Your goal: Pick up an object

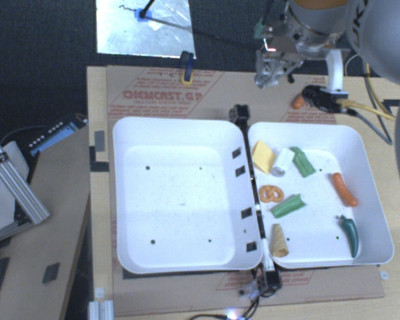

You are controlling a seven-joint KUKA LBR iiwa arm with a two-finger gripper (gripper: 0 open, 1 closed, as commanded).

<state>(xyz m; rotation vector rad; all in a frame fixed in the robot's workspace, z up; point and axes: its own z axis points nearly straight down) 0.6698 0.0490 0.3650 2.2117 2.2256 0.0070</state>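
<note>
My gripper (pixel 269 76) hangs high above the bench, behind the back rim of the right bin (pixel 370 179), with nothing seen in it. The right bin holds several small items. A yellow wedge (pixel 263 157) lies at its back left, next to a white piece (pixel 282 162) and a green piece (pixel 303 162). A pretzel (pixel 271 194) and a green pod (pixel 288 205) lie near the middle. An orange sausage shape (pixel 345 189) and a dark green chili (pixel 349 235) are on the right side. A tan cone (pixel 279 240) lies at the front left.
The left bin (pixel 180 124) sits beside the right one, joined by black clips (pixel 243 172). A small orange thing (pixel 297 102) rests on the cardboard behind the right bin. A shiny sheet (pixel 147 19) and a yellow-blue clamp (pixel 186 69) are at the back.
</note>
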